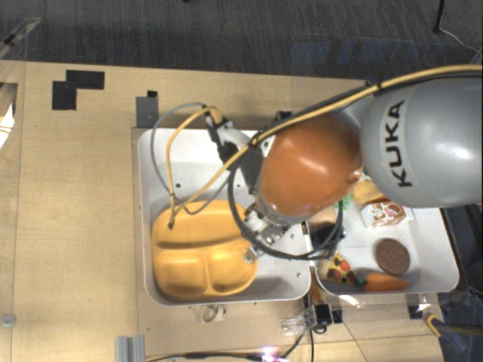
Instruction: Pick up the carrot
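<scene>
Nearest the lower edge of the frame, the front rims of both bins are visible. In the right bin, at lower right, the carrot lies flat on the floor, orange, pointing roughly left to right. Just to its left sits a small multicoloured object, apparently touching or very near the carrot's left end; the view there is too small to be sure. Just above the carrot lies a brown disc, close by but apart from it. Nothing is in contact with the carrot from above.

In the left bin, at lower centre-left, a large yellow moulded item fills the front half. Yellow and grey cabling loops over the rear of that bin.

Further up, the arm's orange band and grey wrist housing sit over the divide between the two bins, covering the centre and upper right of the frame. A white printed packet lies in the right bin beside the wrist housing.

The gripper appears beneath the orange band, over the left bin beside the yellow item; its state cannot be told from this angle.

Assessment: the pick has not been achieved. The carrot rests in the right bin, well apart from the gripper. Remaining: travel to the right bin, descent, grasp, lift.
</scene>
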You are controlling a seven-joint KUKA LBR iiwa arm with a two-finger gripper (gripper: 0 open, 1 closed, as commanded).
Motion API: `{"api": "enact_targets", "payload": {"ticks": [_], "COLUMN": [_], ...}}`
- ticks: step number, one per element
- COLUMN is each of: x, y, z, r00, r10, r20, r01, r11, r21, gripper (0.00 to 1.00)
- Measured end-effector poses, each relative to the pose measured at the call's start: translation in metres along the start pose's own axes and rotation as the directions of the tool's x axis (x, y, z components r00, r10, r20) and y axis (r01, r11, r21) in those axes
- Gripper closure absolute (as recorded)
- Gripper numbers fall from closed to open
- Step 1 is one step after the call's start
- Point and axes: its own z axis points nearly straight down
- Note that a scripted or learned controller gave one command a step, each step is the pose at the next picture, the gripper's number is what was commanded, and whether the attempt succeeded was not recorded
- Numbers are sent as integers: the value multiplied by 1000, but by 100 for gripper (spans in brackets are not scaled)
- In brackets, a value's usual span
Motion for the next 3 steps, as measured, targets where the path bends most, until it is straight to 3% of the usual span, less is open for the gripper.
{"api": "enact_targets", "payload": {"ticks": [1,2,3], "x": [-26,-87,-87], "y": [-12,-53,-53], "z": [-3,27,4], "r00": [999,971,641], "r10": [25,241,768], "r20": [-37,-4,-13], "r01": [-27,-241,-768], "r11": [998,970,641], "r21": [-63,-15,-10], "gripper": [100,100,100]}}
